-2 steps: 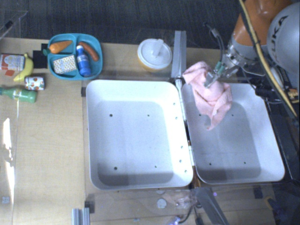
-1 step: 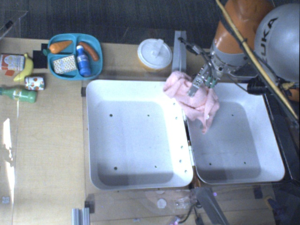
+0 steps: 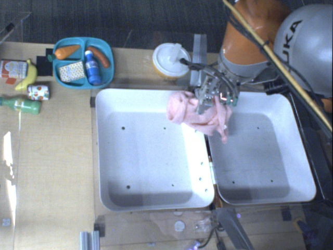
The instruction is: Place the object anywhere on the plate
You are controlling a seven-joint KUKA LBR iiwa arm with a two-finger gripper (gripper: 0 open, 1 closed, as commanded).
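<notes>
Tool (image 3: 212, 99) of the grey arm (image 3: 307, 40) sits above the seam between the 2 white bins, near their far edge, and its fingers are closed on a pink cloth (image 3: 195, 114). That cloth hangs bunched from the fingers, 1 lump spilling over the right rim of the left bin (image 3: 145, 150) and a longer tail drooping over the left part of the right bin (image 3: 270, 160). Whether the lower folds touch the bin floor or rim cannot be told. Just behind the tool the orange band (image 3: 250, 27) of the wrist shows.

On the table (image 3: 47, 160), beyond the left bin's far left corner, lies a blue divided plate (image 3: 106, 61). Its compartments carry toy food: an orange carrot (image 3: 68, 51), a sausage-like piece (image 3: 101, 57), a blue bottle (image 3: 91, 66) and a pale cracker-like piece (image 3: 70, 72). The cloth is well apart from this plate. A white lidded cup (image 3: 170, 59) stands behind the bins, just left of the tool. Along the table's left edge lie a small carton (image 3: 11, 69), a yellow banana (image 3: 28, 75), a small can (image 3: 38, 92) and a green bottle (image 3: 22, 105) on its side.
</notes>
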